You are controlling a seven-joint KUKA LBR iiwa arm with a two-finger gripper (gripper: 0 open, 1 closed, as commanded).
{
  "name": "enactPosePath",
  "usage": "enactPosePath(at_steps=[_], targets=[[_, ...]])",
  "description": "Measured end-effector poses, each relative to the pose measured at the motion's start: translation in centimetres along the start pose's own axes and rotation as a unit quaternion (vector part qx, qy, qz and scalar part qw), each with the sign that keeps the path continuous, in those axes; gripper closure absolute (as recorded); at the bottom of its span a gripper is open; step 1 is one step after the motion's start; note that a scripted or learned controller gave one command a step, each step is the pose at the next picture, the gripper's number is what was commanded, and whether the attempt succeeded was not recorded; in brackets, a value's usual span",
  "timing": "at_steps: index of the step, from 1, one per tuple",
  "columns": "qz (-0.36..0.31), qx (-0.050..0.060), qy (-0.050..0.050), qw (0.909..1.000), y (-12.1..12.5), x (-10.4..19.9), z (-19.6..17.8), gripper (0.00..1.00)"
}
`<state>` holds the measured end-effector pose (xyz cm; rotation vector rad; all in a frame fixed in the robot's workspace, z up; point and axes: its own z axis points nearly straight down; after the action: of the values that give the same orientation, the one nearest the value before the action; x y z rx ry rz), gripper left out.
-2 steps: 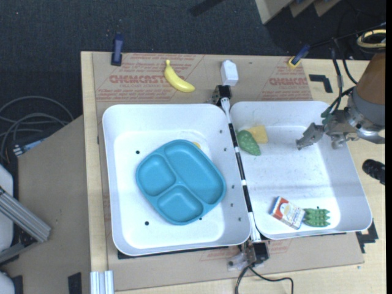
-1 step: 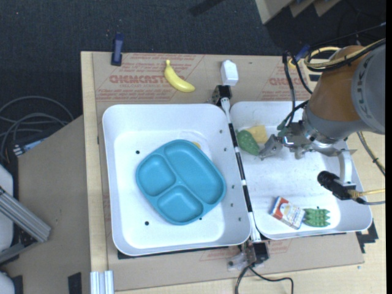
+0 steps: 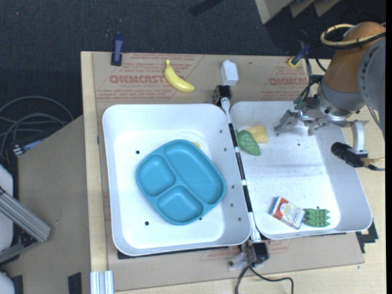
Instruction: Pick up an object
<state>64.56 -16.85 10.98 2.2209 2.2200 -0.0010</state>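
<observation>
gripper hanging over the right bin, fingers spread wide, nothing in them
smooth green leaf-shaped toy and yellow block just left of it

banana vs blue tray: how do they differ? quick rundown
Colour: the banana is yellow, the blue tray is blue.
Size: the banana is far smaller than the tray.
Shape: the banana is one curved piece; the tray is a rounded dish split into three compartments.
Place: the banana lies on the cardboard behind the bins; the tray sits inside the left bin.
Shared: both lie flat, well apart from the claw.
</observation>
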Motion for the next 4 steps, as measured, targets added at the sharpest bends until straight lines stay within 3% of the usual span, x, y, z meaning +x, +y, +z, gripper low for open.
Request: enactPosePath(at_steps=[1,2,3,4], targets=[[-0.001,0.001,0.001,1.0000,-5.8,6.1,-3.0,0.00],[0.000,0.002,0.001,1.0000,-6.4,6.3,2.6,0.00],[-0.001,0.000,0.001,1.0000,-1.5,6.0,2.5,0.00],[-0.003,0.025,0.002,0.9997,1.1,7.3,3.1,0.00]])
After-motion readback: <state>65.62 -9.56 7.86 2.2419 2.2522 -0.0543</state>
